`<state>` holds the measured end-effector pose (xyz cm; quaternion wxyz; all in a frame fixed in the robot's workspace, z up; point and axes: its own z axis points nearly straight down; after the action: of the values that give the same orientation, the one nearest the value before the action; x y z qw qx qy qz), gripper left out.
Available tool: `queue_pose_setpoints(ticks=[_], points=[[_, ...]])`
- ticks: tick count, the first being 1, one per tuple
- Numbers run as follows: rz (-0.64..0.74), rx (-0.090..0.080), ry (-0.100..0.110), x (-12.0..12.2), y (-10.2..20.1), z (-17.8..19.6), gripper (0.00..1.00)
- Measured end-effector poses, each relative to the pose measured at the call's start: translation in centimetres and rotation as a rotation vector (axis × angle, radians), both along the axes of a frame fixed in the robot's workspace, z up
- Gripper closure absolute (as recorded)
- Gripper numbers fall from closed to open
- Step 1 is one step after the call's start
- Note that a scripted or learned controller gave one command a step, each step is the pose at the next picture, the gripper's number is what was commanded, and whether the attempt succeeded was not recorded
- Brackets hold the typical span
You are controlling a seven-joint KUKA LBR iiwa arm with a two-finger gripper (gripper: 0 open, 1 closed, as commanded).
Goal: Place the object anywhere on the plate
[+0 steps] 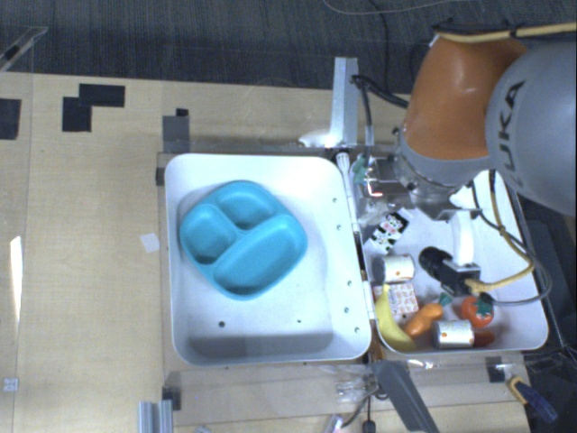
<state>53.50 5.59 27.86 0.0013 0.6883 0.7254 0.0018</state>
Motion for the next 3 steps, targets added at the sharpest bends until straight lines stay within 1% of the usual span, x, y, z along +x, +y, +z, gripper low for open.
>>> queue_pose_setpoints(ticks=[1, 2, 3], points=[[0.197, -0.002, -0.001, -4.7, -6.8, 0.0, 1.0], [0.335, -0.002, 0.001, 2.7, -3.2, -9.4, 1.0], [0.335, -0.002, 0.0, 2.7, -3.2, -9.4, 0.0]])
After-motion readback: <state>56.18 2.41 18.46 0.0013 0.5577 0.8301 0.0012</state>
